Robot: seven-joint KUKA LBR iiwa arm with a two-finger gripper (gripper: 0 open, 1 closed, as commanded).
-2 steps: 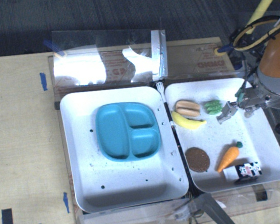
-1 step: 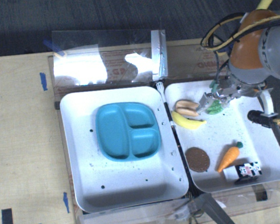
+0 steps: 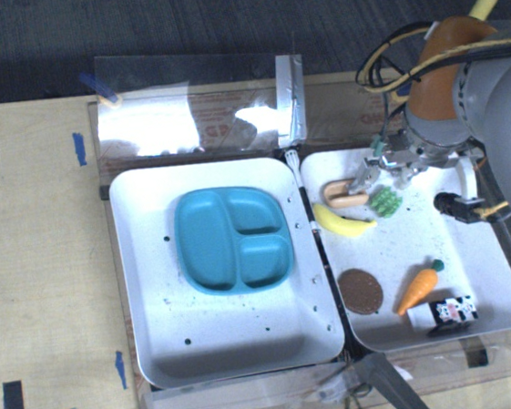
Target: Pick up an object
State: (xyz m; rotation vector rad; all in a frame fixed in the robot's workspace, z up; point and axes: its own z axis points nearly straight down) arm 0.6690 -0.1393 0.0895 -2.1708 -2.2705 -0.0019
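Camera view shows the gripper [image 3: 373, 174] low in the right bin [image 3: 482, 260], crowded among a hot dog [image 3: 344, 195], a banana [image 3: 342, 224] and a green piece [image 3: 384, 202]. Closing here risks nudging the banana or pinching two items, since all sit touching or just beside the hot dog. Whether it grips anything, I cannot tell. The arm [image 3: 492, 108] reaches in from beyond the hot dog, wrist bent down.

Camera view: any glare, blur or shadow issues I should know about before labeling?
Camera view: strong glare on the clear plastic sheet behind the left bin, washing out what's under it. The blue tray and the carrot are sharp, with soft, short shadows. The claw sits over the hot dog in metal clutter, so its outline is hard to read.
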